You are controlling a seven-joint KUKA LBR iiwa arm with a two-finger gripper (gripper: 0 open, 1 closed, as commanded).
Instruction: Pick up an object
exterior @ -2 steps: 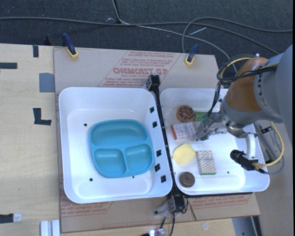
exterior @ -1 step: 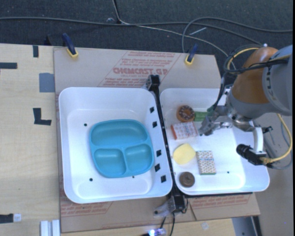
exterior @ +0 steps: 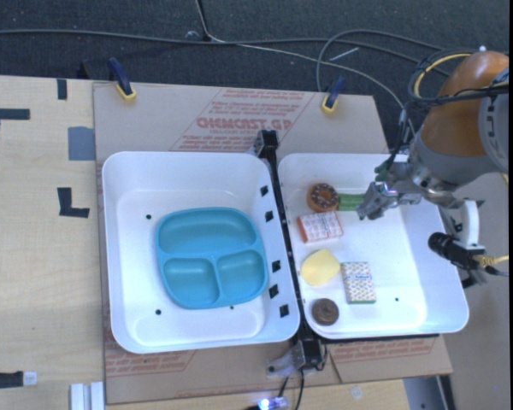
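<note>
The right bin holds several small objects: a round brown pastry, a green item just right of it, a red and white packet, a yellow lump, a patterned small box and a dark brown disc. My gripper hangs low over the bin's upper middle, right beside the green item's right end. Nothing shows between its fingers.
The left bin holds a blue divided tray. A black divider runs between the bins. Two clamps pin the cardboard at the back. Cables trail across the dark floor behind.
</note>
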